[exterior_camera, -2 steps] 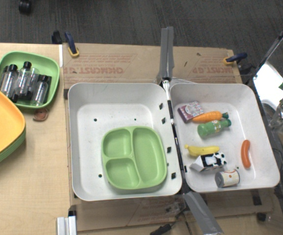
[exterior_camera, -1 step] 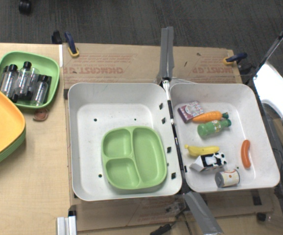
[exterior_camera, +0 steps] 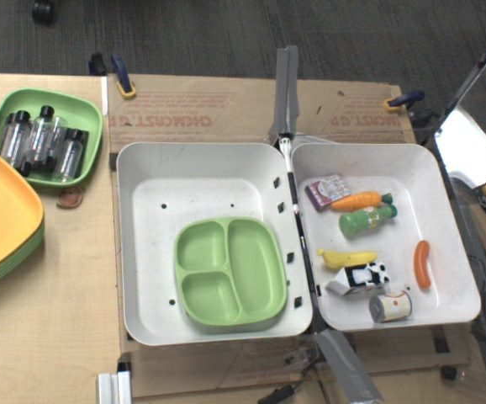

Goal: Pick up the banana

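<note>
A small yellow banana (exterior_camera: 346, 258) lies in the right white bin (exterior_camera: 445, 200), near its left wall and toward the front. It rests just above a black-and-white cow-patterned carton (exterior_camera: 357, 278), touching or nearly touching it.
The right bin also holds a carrot (exterior_camera: 356, 200), a purple packet (exterior_camera: 325, 190), a green bottle (exterior_camera: 367, 218), a red sausage (exterior_camera: 422, 264) and a grey can (exterior_camera: 391, 306). The left bin (exterior_camera: 142, 192) bears a green divided tray (exterior_camera: 229, 270). Orange plates (exterior_camera: 3, 221) and a green dish of bottles (exterior_camera: 45, 137) sit at the left.
</note>
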You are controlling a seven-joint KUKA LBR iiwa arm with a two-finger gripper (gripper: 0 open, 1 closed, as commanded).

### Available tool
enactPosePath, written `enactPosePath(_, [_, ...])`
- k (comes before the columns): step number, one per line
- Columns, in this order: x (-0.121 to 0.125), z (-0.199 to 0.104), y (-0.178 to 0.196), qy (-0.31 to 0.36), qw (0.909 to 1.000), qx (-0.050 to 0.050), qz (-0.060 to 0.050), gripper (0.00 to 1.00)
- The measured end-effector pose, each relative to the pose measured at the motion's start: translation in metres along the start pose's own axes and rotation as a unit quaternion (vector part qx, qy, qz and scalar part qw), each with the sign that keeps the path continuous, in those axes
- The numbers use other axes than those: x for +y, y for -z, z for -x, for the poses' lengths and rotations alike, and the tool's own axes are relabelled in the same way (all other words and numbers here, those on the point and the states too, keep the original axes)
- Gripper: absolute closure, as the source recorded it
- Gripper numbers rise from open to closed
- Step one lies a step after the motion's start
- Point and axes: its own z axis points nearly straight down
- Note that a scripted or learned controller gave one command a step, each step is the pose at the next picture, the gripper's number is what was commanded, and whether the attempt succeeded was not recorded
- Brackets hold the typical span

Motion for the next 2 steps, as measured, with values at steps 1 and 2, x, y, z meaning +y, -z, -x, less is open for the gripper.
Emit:
enactPosePath(1, [0.005, -0.026, 0.046, 0.011, 0.9999, 0.0, 0.001, 1.0])
enactPosePath(2, [0.004, -0.019, 0.091, -0.001, 1.0, 0.0, 0.0, 1.0])
